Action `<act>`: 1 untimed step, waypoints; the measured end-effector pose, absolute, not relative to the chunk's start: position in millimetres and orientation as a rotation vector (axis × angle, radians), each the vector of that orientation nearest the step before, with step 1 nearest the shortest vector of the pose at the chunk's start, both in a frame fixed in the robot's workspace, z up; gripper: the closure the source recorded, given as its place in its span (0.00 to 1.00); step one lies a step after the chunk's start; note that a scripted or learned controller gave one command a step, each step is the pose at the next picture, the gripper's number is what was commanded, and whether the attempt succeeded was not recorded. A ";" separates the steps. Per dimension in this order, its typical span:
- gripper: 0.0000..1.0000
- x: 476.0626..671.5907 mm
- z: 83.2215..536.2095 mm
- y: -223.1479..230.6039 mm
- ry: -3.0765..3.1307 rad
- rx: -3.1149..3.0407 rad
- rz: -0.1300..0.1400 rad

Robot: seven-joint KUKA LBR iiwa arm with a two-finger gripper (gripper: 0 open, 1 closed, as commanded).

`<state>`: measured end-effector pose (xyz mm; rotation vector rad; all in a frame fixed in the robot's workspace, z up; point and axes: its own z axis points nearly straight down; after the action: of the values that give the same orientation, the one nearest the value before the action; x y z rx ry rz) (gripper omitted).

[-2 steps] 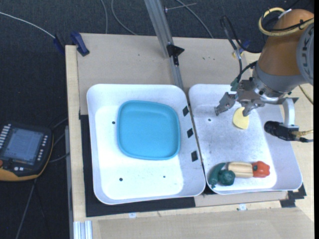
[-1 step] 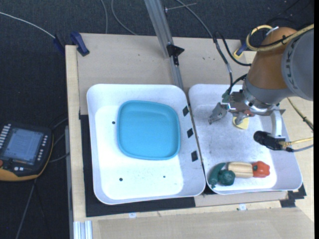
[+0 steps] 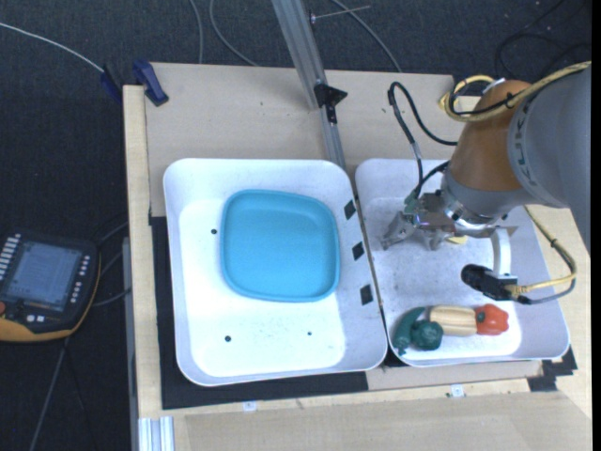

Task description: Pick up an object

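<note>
Robotics lab, teach pendant (image 3: 42,285), loose cables (image 3: 211,9) on carpet (image 3: 56,139), wooden bench (image 3: 235,111)

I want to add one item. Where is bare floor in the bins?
Left bin: the strip between the blue plate and the near rim. Right bin: the patch between the tool and the toys along its near rim, which is crowded.

A blue plate (image 3: 280,244) fills the middle of the left bin (image 3: 197,280), leaving a bare margin that is widest at the near side. In the right bin (image 3: 394,181), the arm (image 3: 488,158) and tool (image 3: 413,230) overhang the far half. A green lump (image 3: 418,334), tan roll (image 3: 454,320) and red piece (image 3: 491,319) line the near wall, with bare floor between.
</note>
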<state>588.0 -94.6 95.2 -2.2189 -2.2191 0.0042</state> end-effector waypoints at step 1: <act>1.00 589.8 108.5 -94.5 -2.222 -2.222 -0.002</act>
<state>589.8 -94.5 108.5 -2.2218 -2.2225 -0.0023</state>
